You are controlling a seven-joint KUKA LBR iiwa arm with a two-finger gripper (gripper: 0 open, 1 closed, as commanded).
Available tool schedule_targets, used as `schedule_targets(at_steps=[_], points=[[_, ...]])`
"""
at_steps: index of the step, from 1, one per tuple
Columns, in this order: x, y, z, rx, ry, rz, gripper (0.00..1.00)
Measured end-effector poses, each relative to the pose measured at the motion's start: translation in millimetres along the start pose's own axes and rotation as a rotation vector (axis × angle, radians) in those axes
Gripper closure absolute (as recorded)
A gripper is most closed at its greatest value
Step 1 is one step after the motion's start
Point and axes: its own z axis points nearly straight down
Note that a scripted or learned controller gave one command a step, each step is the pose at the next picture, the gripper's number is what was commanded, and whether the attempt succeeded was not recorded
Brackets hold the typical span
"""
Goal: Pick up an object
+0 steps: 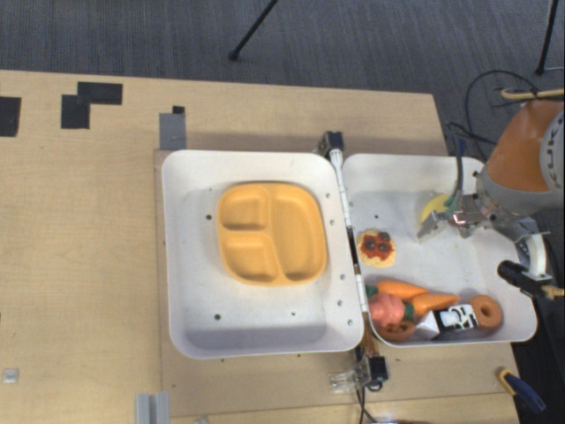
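Toys crowd the near edge of the right bin (494, 281): a carrot (402, 289), a pink-red fruit (386, 308), a black-and-white item (455, 319) and a doughnut (485, 312). Farther in lies a small pizza (377, 247). Beyond it, toward the right, the end effector (439, 220) hangs low over the bin, just beside a yellow banana (434, 206); whether its fingers are wide or narrow cannot be told. On the bench (79, 263), the left bin (190, 237) holds a yellow divided plate (268, 233).
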Motion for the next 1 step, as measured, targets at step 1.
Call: schedule_targets(at_steps=[1], points=[[-3.3,73.9,6.4,0.002,0.002,-0.217,0.00]])
